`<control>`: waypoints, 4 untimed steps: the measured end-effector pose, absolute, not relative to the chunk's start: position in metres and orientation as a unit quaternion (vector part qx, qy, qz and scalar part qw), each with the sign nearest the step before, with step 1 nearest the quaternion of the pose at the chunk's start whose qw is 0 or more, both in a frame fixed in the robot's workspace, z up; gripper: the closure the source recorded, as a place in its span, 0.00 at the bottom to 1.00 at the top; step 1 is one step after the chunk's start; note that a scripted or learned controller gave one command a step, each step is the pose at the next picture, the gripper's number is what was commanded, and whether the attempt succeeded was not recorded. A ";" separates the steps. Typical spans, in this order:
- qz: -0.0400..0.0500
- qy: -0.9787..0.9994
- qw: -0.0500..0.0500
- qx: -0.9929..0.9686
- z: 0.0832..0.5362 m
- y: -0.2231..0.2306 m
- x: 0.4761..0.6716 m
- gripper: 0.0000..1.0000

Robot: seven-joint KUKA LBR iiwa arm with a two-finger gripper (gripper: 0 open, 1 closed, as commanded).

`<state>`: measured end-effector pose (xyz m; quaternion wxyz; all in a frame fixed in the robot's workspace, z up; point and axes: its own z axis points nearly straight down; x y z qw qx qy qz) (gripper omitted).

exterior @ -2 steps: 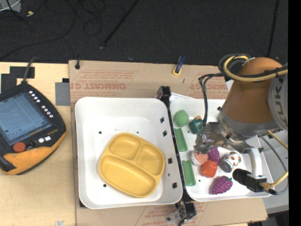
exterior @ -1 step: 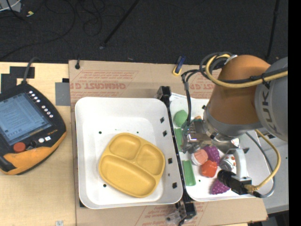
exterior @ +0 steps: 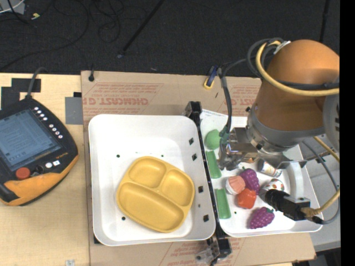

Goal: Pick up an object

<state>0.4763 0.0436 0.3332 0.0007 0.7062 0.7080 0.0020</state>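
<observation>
My gripper [exterior: 229, 157] hangs low over the left part of the right bin [exterior: 299, 177], under the big orange band of the wrist. Close beside it lie a round green toy [exterior: 212, 139] and a long green bar [exterior: 213, 163]. Just right of and below the gripper sit a purple toy [exterior: 250, 178], a pink-red piece [exterior: 236, 185] and a red-orange piece [exterior: 247, 198]. A bunch of purple grapes [exterior: 262, 218] lies near the bin's front edge. I see nothing between the fingers; the wrist hides much of the bin behind it.
The left bin [exterior: 111, 143] holds a yellow divided plate [exterior: 155, 200]. A second green bar [exterior: 223, 203] lies along the right bin's left wall. A teach pendant [exterior: 30, 148] rests on the bench at far left.
</observation>
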 end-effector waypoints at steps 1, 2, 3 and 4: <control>0.001 0.708 0.001 0.706 0.389 0.071 0.476 1.00; 0.001 0.706 0.002 0.709 0.450 0.012 0.476 1.00; -0.006 0.709 -0.005 0.705 0.332 0.079 0.474 1.00; 0.003 0.706 0.003 0.708 0.448 0.032 0.477 1.00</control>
